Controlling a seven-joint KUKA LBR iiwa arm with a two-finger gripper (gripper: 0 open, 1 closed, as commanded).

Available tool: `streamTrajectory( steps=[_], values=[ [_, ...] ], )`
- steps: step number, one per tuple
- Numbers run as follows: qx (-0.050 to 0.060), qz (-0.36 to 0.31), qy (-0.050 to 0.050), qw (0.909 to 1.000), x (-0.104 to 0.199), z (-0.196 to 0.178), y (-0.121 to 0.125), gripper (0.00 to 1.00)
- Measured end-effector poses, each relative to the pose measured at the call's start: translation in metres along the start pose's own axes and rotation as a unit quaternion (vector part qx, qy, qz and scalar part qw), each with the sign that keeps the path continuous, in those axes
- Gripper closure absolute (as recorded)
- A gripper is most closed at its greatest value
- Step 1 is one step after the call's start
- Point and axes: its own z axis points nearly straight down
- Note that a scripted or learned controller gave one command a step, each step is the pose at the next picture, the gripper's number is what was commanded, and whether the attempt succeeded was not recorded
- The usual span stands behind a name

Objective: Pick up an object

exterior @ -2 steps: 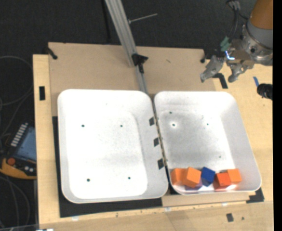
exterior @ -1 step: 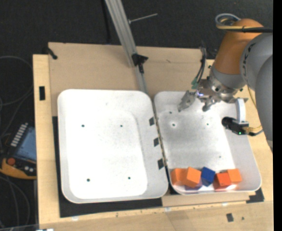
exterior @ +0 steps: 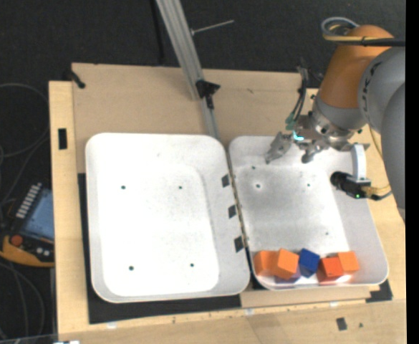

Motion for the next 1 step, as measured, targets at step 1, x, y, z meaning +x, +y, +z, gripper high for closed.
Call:
streamTrajectory(
  steps=[1],
  values=[
    [0.002, -0.002, 0.001, 1.0000, 0.0138, 0.0515, 0.0150, 0.00]
  ],
)
